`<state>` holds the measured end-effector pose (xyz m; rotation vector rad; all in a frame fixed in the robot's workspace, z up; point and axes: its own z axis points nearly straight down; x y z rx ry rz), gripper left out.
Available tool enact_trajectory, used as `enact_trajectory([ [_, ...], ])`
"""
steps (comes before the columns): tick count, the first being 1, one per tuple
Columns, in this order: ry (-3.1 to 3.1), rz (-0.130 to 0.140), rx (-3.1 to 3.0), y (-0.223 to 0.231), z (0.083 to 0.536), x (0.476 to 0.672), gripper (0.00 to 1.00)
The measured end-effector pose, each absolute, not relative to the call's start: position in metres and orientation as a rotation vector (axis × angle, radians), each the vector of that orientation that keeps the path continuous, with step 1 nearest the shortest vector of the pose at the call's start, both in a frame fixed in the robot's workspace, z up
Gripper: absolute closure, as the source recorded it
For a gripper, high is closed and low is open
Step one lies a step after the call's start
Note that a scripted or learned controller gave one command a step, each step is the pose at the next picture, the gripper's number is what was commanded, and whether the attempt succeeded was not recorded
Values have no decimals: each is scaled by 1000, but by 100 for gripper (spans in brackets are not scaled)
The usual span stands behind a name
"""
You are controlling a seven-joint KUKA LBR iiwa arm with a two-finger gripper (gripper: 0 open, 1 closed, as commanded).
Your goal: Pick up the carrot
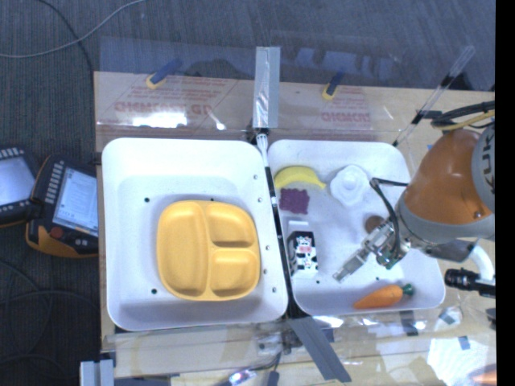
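Hovering end effector (348, 273) above carrot (380, 297) in right bin (418, 296), grip state unclear; no legible writing

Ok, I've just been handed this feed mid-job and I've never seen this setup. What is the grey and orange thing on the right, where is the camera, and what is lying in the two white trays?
You are looking down at a slant from one fixed camera above a bench. The grey and orange thing is a robot arm reaching in from the right. Its gripper hangs low over the right bin, and nothing shows between its fingers.

The left bin holds a yellow divided plate.

The right bin holds the carrot, lying near the front edge, just in front of the gripper and apart from it. Further back are a banana, a purple item, a small black and white item and a clear cup-like piece.

The carrot has not been picked up.
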<state>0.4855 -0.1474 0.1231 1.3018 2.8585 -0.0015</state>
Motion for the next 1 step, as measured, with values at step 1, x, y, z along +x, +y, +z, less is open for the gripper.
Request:
enact_trajectory([
  [1,3124,-2,300,-163,146,485,0],
])
